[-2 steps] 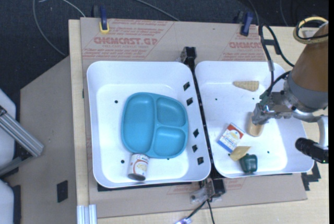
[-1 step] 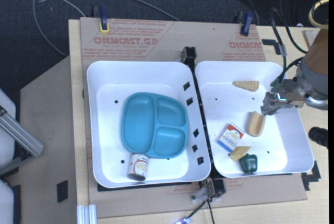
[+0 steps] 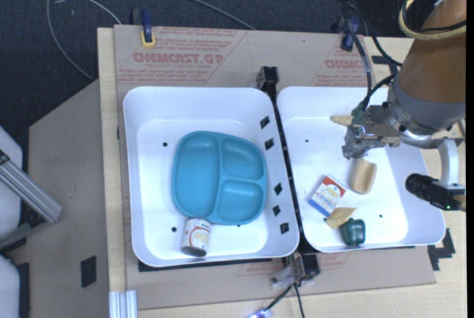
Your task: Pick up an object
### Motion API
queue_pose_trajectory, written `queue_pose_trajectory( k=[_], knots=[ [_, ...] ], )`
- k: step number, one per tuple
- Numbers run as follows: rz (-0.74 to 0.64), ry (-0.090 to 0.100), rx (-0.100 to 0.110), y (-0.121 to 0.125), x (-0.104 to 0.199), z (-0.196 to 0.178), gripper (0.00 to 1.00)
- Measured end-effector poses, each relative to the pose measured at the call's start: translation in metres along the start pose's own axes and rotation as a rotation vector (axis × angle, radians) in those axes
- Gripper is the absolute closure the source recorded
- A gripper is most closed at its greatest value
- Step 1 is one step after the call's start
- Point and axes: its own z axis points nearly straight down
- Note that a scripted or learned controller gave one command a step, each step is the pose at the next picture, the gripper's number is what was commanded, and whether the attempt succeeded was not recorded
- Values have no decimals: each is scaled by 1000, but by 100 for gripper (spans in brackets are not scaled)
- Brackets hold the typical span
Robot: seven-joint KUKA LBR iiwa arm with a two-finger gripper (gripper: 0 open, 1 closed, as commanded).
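Objects lie in two white bins set side by side on a brown board. Left bin point(image 3: 137, 161): one blue tray point(image 3: 219, 177) with three compartments, lying flat near the centre; one small can point(image 3: 196, 236) with a white and red label, on its side, touching the tray's lower edge near the bin's front wall. Black clips run down the divide between the bins. Right bin point(image 3: 311, 113): one small card box point(image 3: 326, 195), white with blue and red print, lying flat left of centre; one tan wedge point(image 3: 339, 216) just below the box; one green item point(image 3: 353, 232) touching the wedge, close to the front wall; one beige oblong block point(image 3: 363, 176) just right of the box; one thin pale stick point(image 3: 342, 120) near the back, partly hidden by the arm. Gripper point(image 3: 357, 150), at the end of the grey arm entering from the right, hangs over the right bin just above the block. Jaw state cannot be told; nothing is seen between them. Blue clamps hold the board's back edge.
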Motion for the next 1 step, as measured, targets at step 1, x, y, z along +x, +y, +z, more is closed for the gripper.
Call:
queue_pose_trajectory(
  k=[1],
  knots=[
    [2, 1, 5, 13, 45, 17, 100]
  ],
)
